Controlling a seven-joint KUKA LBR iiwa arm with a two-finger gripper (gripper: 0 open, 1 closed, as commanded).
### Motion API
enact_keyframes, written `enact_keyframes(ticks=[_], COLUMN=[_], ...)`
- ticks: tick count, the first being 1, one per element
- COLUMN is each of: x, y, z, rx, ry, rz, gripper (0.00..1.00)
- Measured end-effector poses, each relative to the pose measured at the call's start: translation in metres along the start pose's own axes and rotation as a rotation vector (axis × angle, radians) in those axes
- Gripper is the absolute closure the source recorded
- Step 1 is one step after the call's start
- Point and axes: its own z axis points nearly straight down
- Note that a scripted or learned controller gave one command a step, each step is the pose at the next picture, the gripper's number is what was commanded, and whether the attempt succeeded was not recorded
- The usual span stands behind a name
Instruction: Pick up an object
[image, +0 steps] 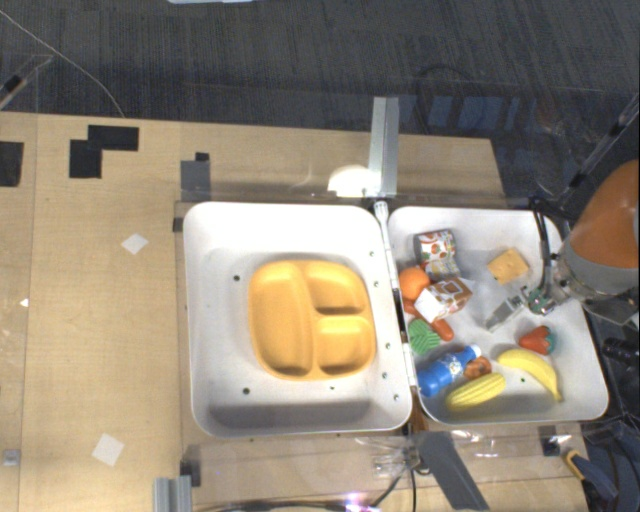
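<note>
Where the arm (605, 235) reaches in from the right, its orange band sits over the right bin's (590, 405) right wall and the gripper (507, 308) hangs low over the bin floor; its fingers look parted, with nothing between them. Just beside it lie a tan, square-cut cracker (508, 265) on the far side and a small red strawberry (536, 339) nearer. A smooth curved banana (532, 370), a ridged corn cob (475, 391) and a blue bottle (447, 370) crowd the near wall. The left bin (205, 300) holds a glossy yellow compartment tray (310, 318), with bare white floor around it.
</note>
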Motion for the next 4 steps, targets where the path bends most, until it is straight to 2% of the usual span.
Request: enact_keyframes(ticks=[1,2,3,4], x=[0.032,-0.009,-0.011,0.026], y=[-0.064,0.023,0.105,0.13], z=[-0.002,0.001,0.001,0.0], rx=[-0.001,0.001,0.0,0.006], ry=[0.0,0.002,0.001,-0.003], rz=[0.017,0.52,0.341,0.053], gripper=[0.0,0.0,0.0,0.0])
